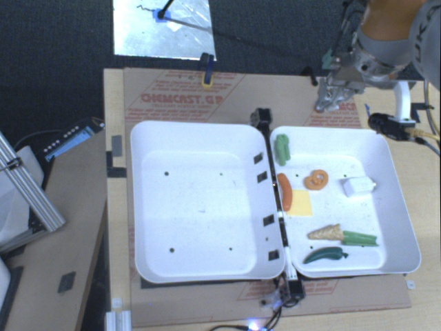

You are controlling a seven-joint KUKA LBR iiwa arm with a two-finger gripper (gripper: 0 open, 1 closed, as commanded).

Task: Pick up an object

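Observation:
My gripper [332, 102] hangs above the bench just beyond the far rim of the right bin [400, 205], apart from everything in it. In that bin lie a light green piece [282, 149] at the far left corner, an orange ring [317, 179], a white block [357, 185], an orange carrot-like stick [284, 190] against the left wall, a flat yellow square [300, 204], a tan cone [326, 233] with a green stalk [360, 238], and a dark green pepper [325, 255] near the front.
The left bin [138, 185] adjoins the right one along a black hinge strip [272, 185]. Both rest on a cardboard sheet [179, 95]. A shiny foil sheet [162, 19] lies at the back left, and a metal frame [24, 192] stands at the far left.

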